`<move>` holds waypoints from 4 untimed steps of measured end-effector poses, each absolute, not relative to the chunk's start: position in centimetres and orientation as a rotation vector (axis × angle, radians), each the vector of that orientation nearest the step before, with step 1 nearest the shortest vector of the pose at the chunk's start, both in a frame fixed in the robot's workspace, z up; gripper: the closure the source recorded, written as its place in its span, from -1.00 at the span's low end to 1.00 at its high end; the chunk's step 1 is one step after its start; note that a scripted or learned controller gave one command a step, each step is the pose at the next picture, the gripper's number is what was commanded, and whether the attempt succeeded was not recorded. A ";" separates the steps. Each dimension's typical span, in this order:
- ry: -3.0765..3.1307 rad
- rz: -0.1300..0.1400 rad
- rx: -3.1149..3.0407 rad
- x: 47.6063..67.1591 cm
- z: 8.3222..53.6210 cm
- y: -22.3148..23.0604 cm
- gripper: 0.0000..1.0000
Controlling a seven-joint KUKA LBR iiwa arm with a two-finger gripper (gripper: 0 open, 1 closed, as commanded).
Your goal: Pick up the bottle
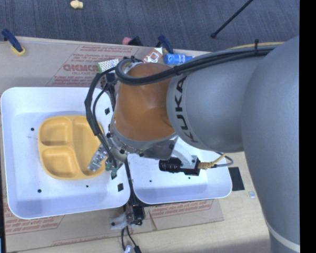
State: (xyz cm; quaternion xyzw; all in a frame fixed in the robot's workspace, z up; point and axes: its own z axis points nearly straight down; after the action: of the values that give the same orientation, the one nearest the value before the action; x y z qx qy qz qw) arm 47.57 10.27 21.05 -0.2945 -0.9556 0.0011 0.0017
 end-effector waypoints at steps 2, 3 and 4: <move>-3.070 0.002 -0.663 47.6 29.4 9.6 1.00; -3.135 0.002 0.172 47.6 25.2 15.2 1.00; -3.134 0.003 -0.154 48.5 22.5 11.6 1.00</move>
State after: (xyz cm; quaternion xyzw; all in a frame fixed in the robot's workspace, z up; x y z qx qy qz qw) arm 48.46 11.59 22.49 -0.0492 -0.9988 0.0009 0.0017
